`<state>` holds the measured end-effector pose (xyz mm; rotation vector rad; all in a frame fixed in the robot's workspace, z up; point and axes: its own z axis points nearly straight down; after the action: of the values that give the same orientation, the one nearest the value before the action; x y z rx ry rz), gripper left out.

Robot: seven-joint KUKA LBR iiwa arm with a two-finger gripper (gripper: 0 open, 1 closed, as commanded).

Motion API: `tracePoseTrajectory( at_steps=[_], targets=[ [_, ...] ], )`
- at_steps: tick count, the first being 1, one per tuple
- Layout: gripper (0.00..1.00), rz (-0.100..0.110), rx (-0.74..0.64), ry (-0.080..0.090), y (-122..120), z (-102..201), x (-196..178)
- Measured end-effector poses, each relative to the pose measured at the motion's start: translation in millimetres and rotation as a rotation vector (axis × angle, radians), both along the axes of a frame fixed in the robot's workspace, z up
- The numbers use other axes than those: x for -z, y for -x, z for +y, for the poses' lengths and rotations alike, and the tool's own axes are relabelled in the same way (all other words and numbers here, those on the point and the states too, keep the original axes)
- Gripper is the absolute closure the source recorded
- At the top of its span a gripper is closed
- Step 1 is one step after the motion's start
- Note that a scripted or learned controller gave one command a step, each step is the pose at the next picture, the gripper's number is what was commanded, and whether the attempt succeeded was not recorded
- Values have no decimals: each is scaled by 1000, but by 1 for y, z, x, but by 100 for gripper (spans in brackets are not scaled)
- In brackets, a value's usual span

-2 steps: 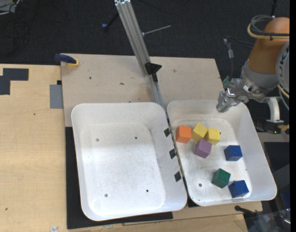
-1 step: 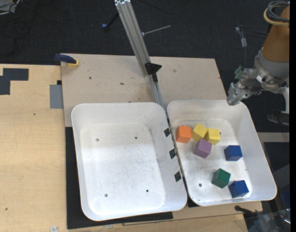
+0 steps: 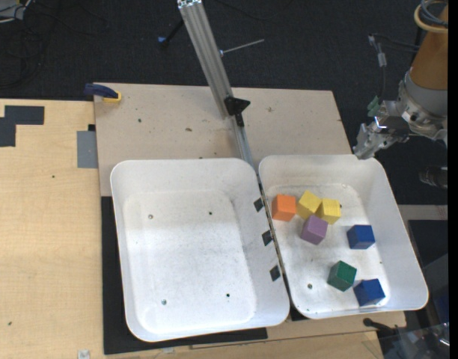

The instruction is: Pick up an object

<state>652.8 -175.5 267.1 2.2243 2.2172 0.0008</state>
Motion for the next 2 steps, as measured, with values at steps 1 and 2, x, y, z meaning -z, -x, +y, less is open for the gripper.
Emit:
tracePoseTrajectory(
  at_steps=[1, 2],
  targets=[
    [100, 6, -7, -3, 18, 46, 13],
    [100, 5, -8, -3, 36, 103, 12]
  ],
)
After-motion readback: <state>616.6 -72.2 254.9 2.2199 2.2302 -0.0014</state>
